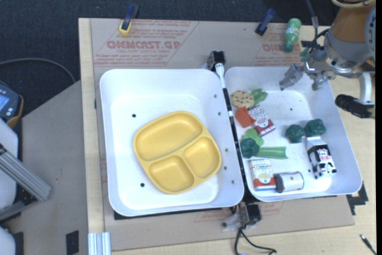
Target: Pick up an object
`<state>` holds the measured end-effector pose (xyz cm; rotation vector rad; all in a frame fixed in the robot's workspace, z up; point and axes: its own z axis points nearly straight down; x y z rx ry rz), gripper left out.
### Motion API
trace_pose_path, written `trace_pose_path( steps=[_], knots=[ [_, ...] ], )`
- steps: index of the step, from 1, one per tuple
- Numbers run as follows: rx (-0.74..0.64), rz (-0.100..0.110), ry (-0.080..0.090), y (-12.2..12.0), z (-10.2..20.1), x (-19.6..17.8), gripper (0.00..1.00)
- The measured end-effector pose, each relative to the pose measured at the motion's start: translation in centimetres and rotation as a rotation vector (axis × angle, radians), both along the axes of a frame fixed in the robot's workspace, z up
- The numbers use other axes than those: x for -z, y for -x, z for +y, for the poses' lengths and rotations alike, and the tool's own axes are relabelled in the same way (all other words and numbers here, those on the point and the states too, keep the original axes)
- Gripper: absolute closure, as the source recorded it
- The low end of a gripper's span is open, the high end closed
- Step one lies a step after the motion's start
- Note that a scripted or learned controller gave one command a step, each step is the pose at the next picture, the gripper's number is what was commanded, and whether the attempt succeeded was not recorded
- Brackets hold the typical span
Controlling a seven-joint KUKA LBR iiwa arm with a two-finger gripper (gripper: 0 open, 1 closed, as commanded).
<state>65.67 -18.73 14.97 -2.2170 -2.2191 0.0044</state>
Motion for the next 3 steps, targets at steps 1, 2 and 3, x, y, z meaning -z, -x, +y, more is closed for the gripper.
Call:
trace_pose_path(
  steps=[1, 2, 3],
  knots=[
    [-0.002, 0.0, 0.0, -0.5, 0.4, 6.2, 0.0],
    [-0.001, -0.002, 0.001, -0.5, 0.5, 6.5, 0.0],
    [-0.002, -0.006, 0.003, -0.6, 0.4, 5.3, 1.0]
  ],
)
